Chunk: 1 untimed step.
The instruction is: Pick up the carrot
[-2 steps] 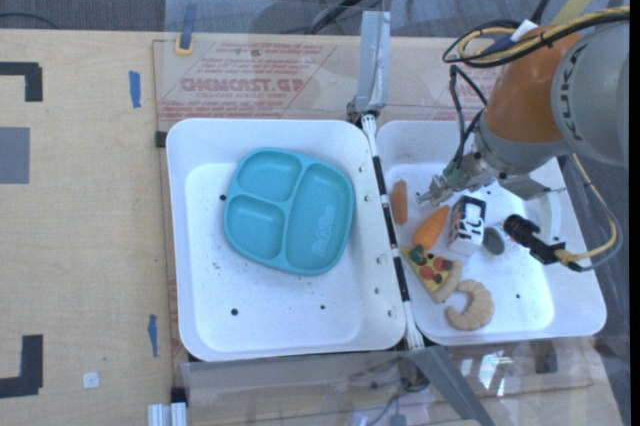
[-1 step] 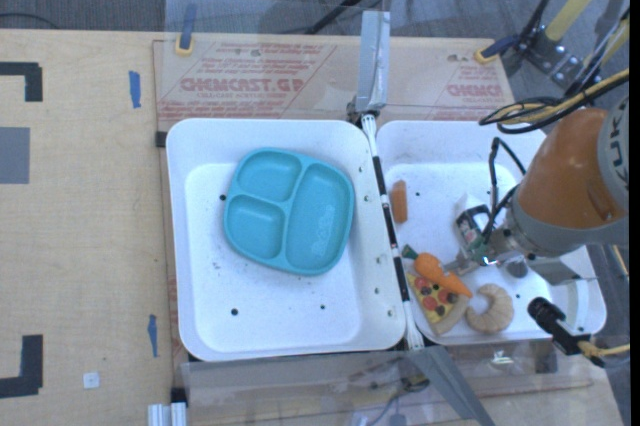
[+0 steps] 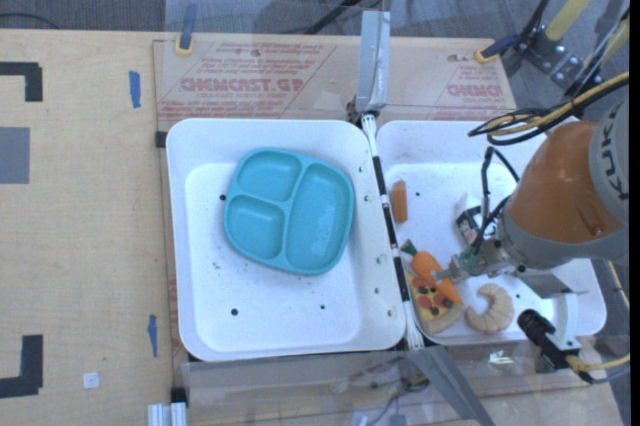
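arm [image 3: 570, 204] cut off at right edge, hid part of right bin [image 3: 440, 154]; gripper [image 3: 470, 262] fingers too small to read.

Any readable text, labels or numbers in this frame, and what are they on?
Red mirrored lettering on the clear panel behind the left bin: too blurred to read.
Red lettering on the clear panel behind the right bin: too blurred.
Dark letters on the arm, at the frame edge: cut off.

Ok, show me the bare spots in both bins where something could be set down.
Left bin: a bare strip of floor along its near edge, below the blue tray, and a narrower one to the tray's left. Right bin: bare floor at the far end, beyond the sausage. Its near end is crowded with carrot, pizza, croissant and end effector.
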Each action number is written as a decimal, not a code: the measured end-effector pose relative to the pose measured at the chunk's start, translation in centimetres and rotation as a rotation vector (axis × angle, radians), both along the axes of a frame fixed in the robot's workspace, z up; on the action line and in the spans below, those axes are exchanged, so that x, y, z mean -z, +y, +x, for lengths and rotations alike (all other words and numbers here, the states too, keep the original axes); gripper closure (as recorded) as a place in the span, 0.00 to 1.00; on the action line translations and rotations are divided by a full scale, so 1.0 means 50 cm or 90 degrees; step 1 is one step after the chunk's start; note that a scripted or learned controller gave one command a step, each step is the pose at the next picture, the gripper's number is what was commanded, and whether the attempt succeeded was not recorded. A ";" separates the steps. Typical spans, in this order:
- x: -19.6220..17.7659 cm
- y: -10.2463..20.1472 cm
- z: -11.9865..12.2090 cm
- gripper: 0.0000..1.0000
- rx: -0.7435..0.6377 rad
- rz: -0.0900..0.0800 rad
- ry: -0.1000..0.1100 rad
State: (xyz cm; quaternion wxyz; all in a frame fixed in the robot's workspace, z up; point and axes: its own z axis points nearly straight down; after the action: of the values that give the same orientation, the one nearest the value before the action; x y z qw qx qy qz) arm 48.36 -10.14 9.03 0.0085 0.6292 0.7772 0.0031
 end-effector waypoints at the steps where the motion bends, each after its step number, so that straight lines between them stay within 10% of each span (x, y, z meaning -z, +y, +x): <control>1: 0.000 0.002 0.000 1.00 0.054 0.003 0.000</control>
State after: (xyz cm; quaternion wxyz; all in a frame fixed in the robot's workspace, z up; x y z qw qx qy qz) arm 48.37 -10.05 9.01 0.0072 0.6614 0.7500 0.0046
